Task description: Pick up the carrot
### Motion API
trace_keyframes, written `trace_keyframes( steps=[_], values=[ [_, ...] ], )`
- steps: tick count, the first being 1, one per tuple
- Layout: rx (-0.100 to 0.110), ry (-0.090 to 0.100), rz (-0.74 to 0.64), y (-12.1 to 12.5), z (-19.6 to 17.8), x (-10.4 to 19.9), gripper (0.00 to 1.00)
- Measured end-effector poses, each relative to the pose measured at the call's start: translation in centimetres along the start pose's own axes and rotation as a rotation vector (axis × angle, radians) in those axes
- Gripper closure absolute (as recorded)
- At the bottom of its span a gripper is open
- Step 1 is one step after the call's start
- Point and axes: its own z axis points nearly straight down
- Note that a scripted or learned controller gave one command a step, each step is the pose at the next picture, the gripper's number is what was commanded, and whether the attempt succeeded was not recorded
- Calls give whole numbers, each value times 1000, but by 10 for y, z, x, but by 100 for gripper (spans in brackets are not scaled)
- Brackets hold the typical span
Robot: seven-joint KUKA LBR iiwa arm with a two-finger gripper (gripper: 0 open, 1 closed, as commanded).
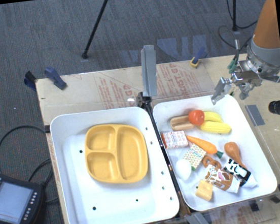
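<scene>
The carrot point(202, 143) is orange with a small green tip and lies slanted near the middle of the right bin point(254, 142). A pink-and-white packet point(174, 139) lies at its left end and a checkered cracker point(194, 155) just below it. My gripper point(231, 91) hangs above the bin's far right corner, well up and to the right of the carrot. Its fingers are spread open with nothing between them.
The right bin also holds a hot dog point(181, 123), tomato point(196, 117), two yellow pieces point(215, 127), egg point(183, 169), drumstick point(232, 150), pretzel point(211, 164), cheese wedge point(204, 191) and small cartons point(236, 173). The left bin point(74, 194) holds a yellow divided plate point(116, 153).
</scene>
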Motion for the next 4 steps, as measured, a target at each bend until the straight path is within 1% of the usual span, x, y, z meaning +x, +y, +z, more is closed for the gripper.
trace_keyframes(
  steps=[1, 2, 3, 4],
  values=[
    [12, 4, -61, -54, 117, 30, 0],
    [6, 2, -74, -41, 192, 70, 0],
    [-8, -1, 12, -15, 89, 63, 0],
    [5, 2, 97, -49, 191, 42, 0]
  ],
)
